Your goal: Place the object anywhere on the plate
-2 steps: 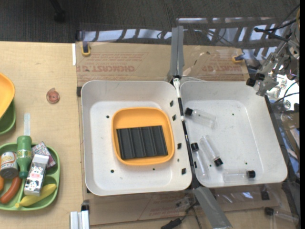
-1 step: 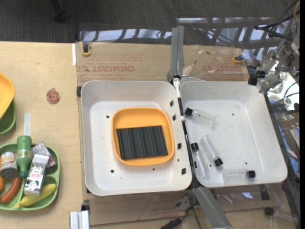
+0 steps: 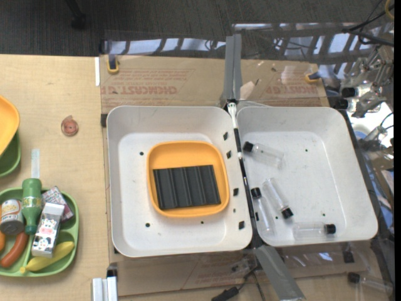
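Observation:
An orange square plate point(image 3: 185, 150) lies in the middle of the left white bin point(image 3: 125, 168). A dark grey ribbed slab point(image 3: 188, 187) covers most of the plate's centre. Several clear plastic vials with black caps lie loose in the right white bin point(image 3: 326, 168). One vial point(image 3: 263, 155) is at the bin's upper left. Two vials point(image 3: 276, 198) point(image 3: 260, 211) lie near the left wall. Another vial point(image 3: 311, 231) rests along the front wall.
A green tray point(image 3: 62, 256) of toy food and a green bottle point(image 3: 31, 203) sit on the wooden table at the left, with an orange bowl point(image 3: 6, 127) and a small pink disc point(image 3: 69, 126). Cardboard point(image 3: 163, 83) lies under the bins. Metal framework point(image 3: 369, 61) stands at the upper right.

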`<state>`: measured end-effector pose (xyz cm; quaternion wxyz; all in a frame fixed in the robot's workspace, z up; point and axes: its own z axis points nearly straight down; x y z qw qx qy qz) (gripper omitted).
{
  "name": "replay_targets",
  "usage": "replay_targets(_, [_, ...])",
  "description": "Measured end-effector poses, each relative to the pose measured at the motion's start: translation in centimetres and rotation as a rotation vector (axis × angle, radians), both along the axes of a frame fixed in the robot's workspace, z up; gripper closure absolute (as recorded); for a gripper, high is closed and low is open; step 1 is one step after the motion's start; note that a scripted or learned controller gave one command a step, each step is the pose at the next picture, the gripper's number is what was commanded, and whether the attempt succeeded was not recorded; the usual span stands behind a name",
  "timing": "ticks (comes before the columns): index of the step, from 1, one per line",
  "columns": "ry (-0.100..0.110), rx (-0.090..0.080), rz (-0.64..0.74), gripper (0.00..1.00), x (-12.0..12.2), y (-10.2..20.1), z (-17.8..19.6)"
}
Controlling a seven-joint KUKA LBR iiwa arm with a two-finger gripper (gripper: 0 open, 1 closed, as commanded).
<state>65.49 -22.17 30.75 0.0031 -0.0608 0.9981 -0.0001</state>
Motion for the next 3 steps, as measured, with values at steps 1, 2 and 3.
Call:
replay_targets(1, [0.000, -0.001, 0.251, 1.00, 0.5, 0.0, 4.1])
replay_targets(2, [0.000, -0.002, 0.520, 1.00, 0.5, 0.0, 13.5])
replay_targets(3, [0.001, -0.001, 0.847, 1.00, 0.5, 0.8, 13.4])
